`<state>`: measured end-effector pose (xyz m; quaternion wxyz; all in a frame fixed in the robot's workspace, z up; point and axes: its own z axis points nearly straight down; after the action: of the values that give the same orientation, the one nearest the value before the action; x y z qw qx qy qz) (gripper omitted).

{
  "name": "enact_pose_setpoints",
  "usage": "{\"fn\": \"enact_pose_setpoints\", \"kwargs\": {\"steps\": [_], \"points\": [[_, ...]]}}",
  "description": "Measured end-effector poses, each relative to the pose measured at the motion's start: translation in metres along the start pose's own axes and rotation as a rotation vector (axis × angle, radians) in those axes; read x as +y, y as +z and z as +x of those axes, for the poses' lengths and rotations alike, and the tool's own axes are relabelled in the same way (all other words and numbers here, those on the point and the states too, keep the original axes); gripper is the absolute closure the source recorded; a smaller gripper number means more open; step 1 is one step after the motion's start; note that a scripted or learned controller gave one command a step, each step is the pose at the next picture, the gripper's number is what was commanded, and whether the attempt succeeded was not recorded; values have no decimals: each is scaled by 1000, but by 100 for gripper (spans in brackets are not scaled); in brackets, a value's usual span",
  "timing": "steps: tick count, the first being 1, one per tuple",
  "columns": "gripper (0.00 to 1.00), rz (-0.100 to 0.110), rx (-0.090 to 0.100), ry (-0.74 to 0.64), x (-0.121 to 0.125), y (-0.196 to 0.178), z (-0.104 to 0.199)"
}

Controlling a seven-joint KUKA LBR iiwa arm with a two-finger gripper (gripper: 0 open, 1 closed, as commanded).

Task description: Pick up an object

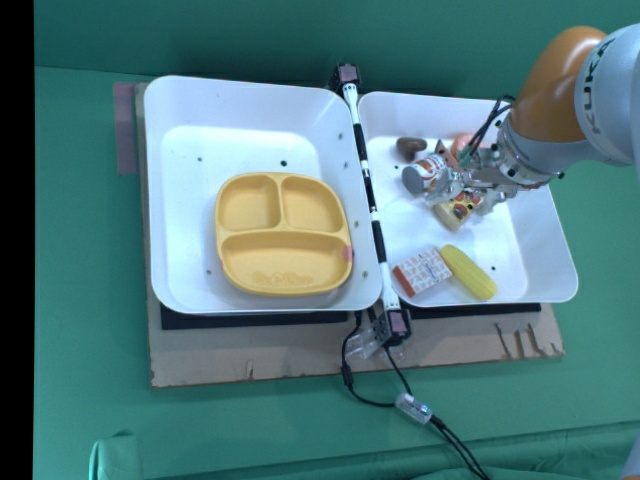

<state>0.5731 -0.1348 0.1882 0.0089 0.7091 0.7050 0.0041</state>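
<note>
My gripper (468, 184) is low in the right bin (540, 258), near its back middle. It hovers over a small yellow packet with red print (455, 211). Just to its left a small tin can (424, 174) lies on its side. Behind these sit a brown lump (410, 148) and an orange object (461, 147), which the wrist partly hides. A yellow corn cob (468, 272) and an orange-and-white box (420, 271) rest near the bin's front wall.
The left bin (190, 118) holds a yellow divided plate (283, 233). A black-and-white rail (366, 183) runs between the two bins. Cables (400, 388) trail off the bench's front edge.
</note>
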Motion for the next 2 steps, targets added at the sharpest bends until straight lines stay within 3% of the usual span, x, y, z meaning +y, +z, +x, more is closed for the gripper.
{"fn": "enact_pose_setpoints", "kwargs": {"steps": [1,2], "points": [[100,-14,-5,6,3,-15,-3],[100,7,5,-2,-34,-103,80]]}}
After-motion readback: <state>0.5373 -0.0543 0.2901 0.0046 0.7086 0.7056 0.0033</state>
